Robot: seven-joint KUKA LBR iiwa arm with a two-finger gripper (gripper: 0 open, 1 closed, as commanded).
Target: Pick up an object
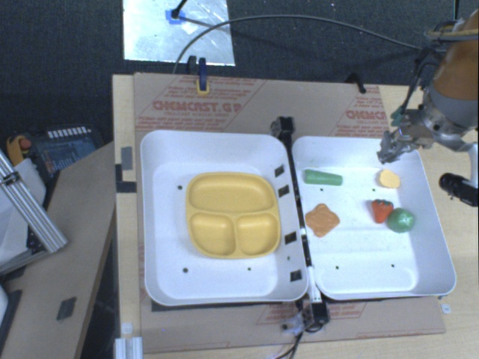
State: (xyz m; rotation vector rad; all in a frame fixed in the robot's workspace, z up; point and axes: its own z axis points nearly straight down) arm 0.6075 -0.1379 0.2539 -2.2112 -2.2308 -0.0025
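The claw (388, 152) hangs over the far edge of the right bin (359, 275), just beyond a pale yellow round piece (388, 179); whether it is spread or pressed together I cannot tell. In that bin also lie a green stick (322, 176), an orange flat piece (322, 219), a red piece (382, 210) touching a green ball (401, 221). The left bin (161, 275) holds a yellow divided tray (230, 214).

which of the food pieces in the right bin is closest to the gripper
The pale yellow round piece, just below the gripper. The green pod, orange piece, red piece and green ball lie farther off.
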